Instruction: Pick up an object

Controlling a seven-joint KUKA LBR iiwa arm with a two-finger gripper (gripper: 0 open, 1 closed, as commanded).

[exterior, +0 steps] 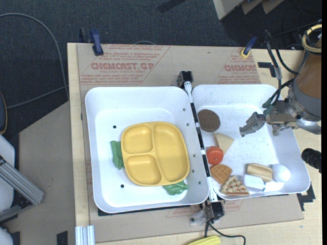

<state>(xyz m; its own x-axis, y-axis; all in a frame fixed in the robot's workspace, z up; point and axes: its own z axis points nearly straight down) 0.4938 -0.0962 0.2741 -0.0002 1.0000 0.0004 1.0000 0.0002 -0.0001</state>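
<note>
While nothing has yet been lifted, two shallow white plastic bins sit side by side on a cardboard-topped bench. In the left bin (99, 152), a yellow three-compartment plastic tray (154, 153) lies at the centre, with green leafy toy pieces (117, 153) tucked at its left and near edges. Reaching in from the right, the grey arm (306, 93) hangs over the right bin (240, 93), its two-finger gripper (249, 126) hovering above bare white floor in the middle; whether the fingers are parted cannot be made out, and nothing shows between them. Candidate objects lie to its left and near side: a round brown disc (208, 120), a pale yellow wedge (223, 142), a red tomato-like piece (214, 154), a small waffle (220, 173), a pizza slice (234, 186), a tan bread-like block (259, 171) and a white egg (281, 173). The grasp, I judge, is still ahead. Open floor lies at the bin's far right; the near objects crowd the rim.
</note>
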